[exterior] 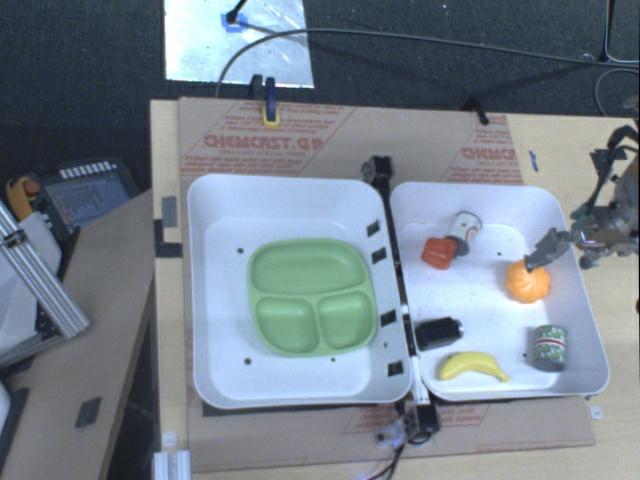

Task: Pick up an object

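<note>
Right now the gripper (548,249) sits at the right rim of the right bin (500,200), one dark finger slanting down toward the orange (528,283) and ending just above its upper edge. Whether the jaws stand apart or together cannot be told from this slanted look; nothing is visibly between them, so nothing counts as held. The orange lies on the bin floor close to the right wall, and it looks like the nearest candidate. To do this approach well, I judge the fingers should come down straddling the fruit's widest part instead of touching its top, since a round skin will likely roll or squirt out under an off-centre pinch. The wall beside it leaves little room, so the outer finger needs care. Further out lie a small can (547,347), a banana (472,367), a black block (437,332) and a red piece (438,253). The left bin (215,298) holds a green divided plate (308,296).
</note>
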{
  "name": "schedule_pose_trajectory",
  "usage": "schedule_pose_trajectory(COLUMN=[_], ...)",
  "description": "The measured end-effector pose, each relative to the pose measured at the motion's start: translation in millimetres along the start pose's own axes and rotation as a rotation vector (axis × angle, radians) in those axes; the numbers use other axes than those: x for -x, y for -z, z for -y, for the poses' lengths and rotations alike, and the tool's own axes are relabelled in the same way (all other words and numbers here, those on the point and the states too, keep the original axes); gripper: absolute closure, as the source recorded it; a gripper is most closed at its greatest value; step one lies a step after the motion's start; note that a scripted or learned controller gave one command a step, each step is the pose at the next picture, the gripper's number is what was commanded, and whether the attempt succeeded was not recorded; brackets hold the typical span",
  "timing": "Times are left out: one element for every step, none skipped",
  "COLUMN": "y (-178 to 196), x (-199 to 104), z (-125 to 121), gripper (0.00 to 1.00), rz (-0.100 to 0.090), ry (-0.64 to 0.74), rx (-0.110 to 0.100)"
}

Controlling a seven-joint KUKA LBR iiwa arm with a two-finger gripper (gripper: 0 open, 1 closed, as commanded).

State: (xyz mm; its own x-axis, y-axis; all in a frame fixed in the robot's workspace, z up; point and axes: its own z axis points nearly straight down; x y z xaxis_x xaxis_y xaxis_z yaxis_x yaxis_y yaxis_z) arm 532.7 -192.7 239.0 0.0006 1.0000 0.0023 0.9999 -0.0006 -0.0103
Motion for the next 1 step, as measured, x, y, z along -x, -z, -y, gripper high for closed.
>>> schedule_pose_trajectory(y=[6.4], x=[-0.7], z=[-2.6], gripper=[0.00], rz=[0.003], ry=[0.004], rx=[0.012])
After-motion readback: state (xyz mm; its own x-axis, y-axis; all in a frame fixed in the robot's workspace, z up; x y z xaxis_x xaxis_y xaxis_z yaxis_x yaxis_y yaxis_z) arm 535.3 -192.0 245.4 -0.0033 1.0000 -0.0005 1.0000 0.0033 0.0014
